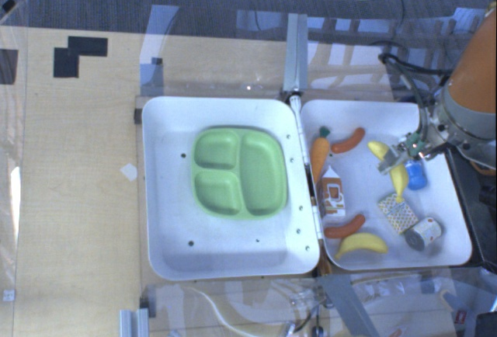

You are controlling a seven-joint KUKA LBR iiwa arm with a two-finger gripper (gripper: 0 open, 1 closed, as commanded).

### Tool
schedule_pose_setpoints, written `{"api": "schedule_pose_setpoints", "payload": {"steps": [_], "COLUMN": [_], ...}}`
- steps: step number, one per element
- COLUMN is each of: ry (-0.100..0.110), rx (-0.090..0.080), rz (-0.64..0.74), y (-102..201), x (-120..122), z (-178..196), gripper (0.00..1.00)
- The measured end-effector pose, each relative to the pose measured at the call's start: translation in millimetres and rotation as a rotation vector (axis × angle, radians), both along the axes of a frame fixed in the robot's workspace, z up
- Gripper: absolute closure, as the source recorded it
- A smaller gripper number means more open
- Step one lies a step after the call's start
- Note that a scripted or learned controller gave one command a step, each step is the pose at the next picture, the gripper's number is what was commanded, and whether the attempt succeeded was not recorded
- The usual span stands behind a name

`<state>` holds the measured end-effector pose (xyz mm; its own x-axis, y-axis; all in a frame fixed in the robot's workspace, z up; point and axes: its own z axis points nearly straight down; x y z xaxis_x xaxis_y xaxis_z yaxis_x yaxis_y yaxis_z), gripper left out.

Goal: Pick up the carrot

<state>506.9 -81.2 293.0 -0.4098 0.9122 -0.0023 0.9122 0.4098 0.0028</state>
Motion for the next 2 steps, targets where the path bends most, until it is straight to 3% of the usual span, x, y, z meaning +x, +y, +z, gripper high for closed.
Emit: {"api": "schedule_pose_setpoints", "payload": {"steps": [1, 2], "ry": [0.003, -0.001], "rx": [0.001, -0.002], "rz": [0.342, 0.726], "y": [61, 19], "x": [-20, -19], "z": [-96, -80], "gripper": [1.00, 1.00]}}
